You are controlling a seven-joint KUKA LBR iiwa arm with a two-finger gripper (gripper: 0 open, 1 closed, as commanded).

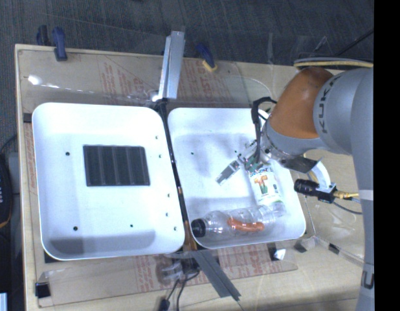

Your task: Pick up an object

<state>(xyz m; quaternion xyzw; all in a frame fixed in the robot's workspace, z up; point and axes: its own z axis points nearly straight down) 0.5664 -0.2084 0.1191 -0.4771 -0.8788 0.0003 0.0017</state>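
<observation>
From above, my gripper (242, 164) hangs in the right bin (187, 125), fingers apparently spread on nothing, beside the carton (266, 185) and above the bottle (235, 223), so I'm mid-approach and must next descend onto one.

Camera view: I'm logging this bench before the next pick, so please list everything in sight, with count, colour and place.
Bins: two, white, side by side on the bench.
Panel: one, dark ribbed, on the left bin's floor.
Bottle: one, clear with black cap and orange contents, along the right bin's near edge.
Carton: one, white with green and orange print, right bin.
Clamps: blue, at the bench's far edge.
Arm: one, grey with orange band.
Gripper: over the right bin.
</observation>
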